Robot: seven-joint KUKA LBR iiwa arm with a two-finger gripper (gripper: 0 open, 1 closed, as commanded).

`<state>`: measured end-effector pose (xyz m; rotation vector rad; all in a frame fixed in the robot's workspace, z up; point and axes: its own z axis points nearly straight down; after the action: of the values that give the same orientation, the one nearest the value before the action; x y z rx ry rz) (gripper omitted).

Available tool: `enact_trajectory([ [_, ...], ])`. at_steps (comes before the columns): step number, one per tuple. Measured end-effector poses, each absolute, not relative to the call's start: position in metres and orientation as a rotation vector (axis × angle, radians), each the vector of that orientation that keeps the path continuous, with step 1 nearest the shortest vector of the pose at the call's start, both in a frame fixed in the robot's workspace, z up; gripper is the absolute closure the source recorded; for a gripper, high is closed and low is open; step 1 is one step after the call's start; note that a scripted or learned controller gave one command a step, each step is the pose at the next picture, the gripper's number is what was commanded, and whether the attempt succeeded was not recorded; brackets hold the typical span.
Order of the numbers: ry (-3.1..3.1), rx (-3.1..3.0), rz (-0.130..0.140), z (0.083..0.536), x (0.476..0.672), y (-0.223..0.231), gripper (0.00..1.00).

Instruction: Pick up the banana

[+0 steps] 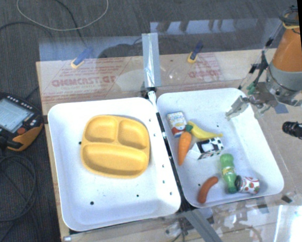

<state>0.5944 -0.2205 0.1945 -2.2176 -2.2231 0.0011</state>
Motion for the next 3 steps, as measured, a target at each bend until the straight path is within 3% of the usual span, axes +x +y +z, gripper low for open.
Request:
enact_trajectory([
  [1, -2.236, -2.211, 0.003, 0.093, 0.616, -0.162, 0.00],
  [2, -2.306, -2.171, 0.006, 0.091, 0.597, -0.114, 0.00],
  [3, -2.368, -2.087, -0.010, 0.091, 0.560, -0.119, 0.00],
])
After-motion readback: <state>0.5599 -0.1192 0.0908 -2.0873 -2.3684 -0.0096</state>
